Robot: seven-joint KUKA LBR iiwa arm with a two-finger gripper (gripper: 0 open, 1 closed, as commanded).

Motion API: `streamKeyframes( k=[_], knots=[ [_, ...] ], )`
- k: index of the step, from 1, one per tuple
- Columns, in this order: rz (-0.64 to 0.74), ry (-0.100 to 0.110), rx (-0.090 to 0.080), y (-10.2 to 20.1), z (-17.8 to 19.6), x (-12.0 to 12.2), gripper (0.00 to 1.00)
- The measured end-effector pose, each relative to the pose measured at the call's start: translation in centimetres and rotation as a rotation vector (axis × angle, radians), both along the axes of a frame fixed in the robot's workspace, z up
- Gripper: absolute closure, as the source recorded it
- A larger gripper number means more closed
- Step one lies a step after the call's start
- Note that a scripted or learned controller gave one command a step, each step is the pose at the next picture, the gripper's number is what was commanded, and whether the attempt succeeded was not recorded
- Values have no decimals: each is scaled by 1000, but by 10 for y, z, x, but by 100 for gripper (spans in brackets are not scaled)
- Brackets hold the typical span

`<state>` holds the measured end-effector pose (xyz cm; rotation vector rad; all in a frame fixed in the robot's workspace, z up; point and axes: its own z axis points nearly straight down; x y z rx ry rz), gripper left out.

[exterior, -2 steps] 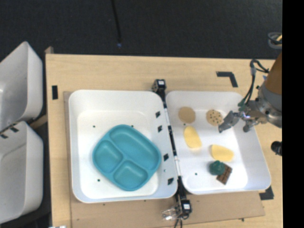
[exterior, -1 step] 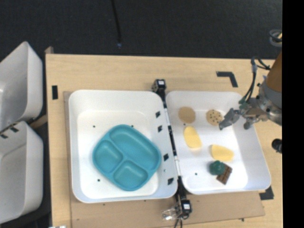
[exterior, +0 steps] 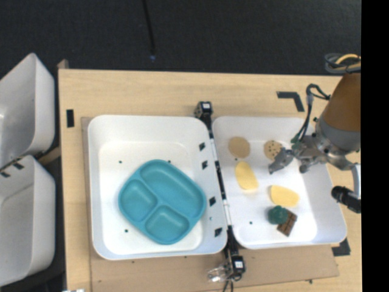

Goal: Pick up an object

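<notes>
A: Start at the near edge. What lies there?

B: A small clip point(exterior: 226, 271) at the bench's front edge, where the two bins meet. In the right bin point(exterior: 316, 233), nearest us, a brown block point(exterior: 287, 224) leans against a dark green lump point(exterior: 278, 213); they touch.

A: And behind those?

B: A yellow piece point(exterior: 284, 195), then a paler yellow oval point(exterior: 246, 177) to its left, the two apart. Farther back sit a tan disc point(exterior: 239, 146) and a speckled cookie point(exterior: 272, 148), side by side and not touching.

A: The gripper?

B: The gripper point(exterior: 292, 161) hangs over the right bin's far right part, beside the cookie and above the yellow piece. Its fingers are spread, one grey tip point(exterior: 280, 162) reaching toward the cookie, the other by the bin's right side. Nothing sits between them.

A: Anything in the way?

B: The arm's orange band point(exterior: 345, 104) and grey wrist cover the bin's far right corner. A dark fitting point(exterior: 344, 196) juts over the right rim.

A: The left bin?

B: The left bin point(exterior: 100, 181) carries a blue tray point(exterior: 161, 201) with three compartments, lying flat, well apart from the food pieces.

A: What is hard to read?

B: The green lump's shape is unclear. Two white tubs point(exterior: 21, 163) at the left are cut by the frame. A black cable point(exterior: 146, 17) runs across the dark floor at the back.
</notes>
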<state>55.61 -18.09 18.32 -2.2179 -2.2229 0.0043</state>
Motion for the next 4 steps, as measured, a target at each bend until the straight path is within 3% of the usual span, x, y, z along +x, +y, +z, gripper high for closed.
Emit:
streamKeyframes(
  k=[2,3,4],
  knots=[
    [-5,0,-1,-7,-85,-4,0],
    [-10,-8,-1,-8,-71,-2,100],
    [-7,-8,-1,-13,-27,1,100]
  ],
)
